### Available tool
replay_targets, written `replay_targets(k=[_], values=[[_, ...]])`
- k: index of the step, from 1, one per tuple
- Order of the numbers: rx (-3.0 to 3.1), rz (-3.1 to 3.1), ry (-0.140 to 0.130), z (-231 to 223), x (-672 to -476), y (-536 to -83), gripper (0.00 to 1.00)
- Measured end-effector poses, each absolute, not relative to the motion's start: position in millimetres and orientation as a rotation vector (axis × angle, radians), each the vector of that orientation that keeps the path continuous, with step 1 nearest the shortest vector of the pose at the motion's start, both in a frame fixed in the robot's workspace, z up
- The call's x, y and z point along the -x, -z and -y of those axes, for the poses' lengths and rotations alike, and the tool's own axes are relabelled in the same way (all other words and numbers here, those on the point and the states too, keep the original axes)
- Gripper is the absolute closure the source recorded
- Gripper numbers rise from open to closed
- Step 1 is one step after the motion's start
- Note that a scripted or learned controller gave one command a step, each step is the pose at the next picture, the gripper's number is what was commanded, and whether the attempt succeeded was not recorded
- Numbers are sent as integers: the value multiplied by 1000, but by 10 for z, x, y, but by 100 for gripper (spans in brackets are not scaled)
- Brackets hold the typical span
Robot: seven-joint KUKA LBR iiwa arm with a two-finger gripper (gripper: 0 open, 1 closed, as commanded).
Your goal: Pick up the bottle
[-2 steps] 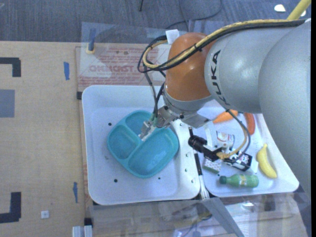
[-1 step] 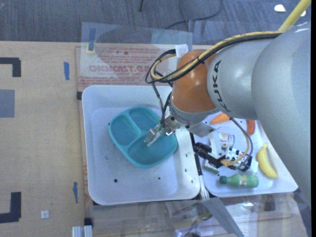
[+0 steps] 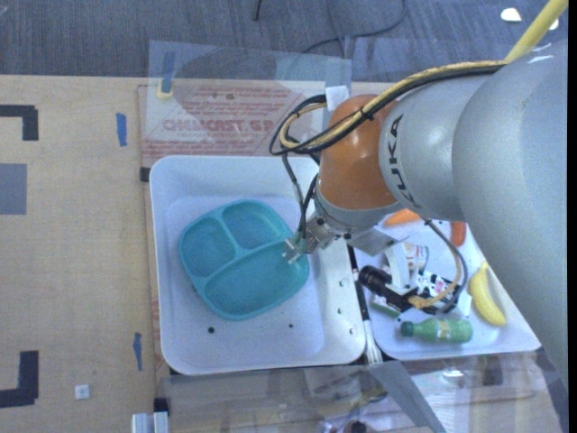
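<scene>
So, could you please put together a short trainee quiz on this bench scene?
1. True or false: the green bottle lies on its side in the right bin.
2. What does the hand hover over? A) teal divided plate B) banana C) bottle
3. Fill in: the plate has ___ compartments.

Key: 1 true; 2 A; 3 three.

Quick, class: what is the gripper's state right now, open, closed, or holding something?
Gripper: cannot be told; it sits over the teal tray in the left bin, away from the bottle.
</scene>
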State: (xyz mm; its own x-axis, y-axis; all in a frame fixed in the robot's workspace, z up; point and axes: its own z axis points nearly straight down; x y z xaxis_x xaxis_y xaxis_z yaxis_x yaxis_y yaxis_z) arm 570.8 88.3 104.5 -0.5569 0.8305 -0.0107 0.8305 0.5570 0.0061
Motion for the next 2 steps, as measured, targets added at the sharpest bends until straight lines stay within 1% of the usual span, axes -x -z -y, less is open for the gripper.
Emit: replay_targets(k=[1,2], values=[[-1559,-2732,2,-943,-5179,-1343,100],[-1693,-2649,6,-1400,-4915,-2543,100]])
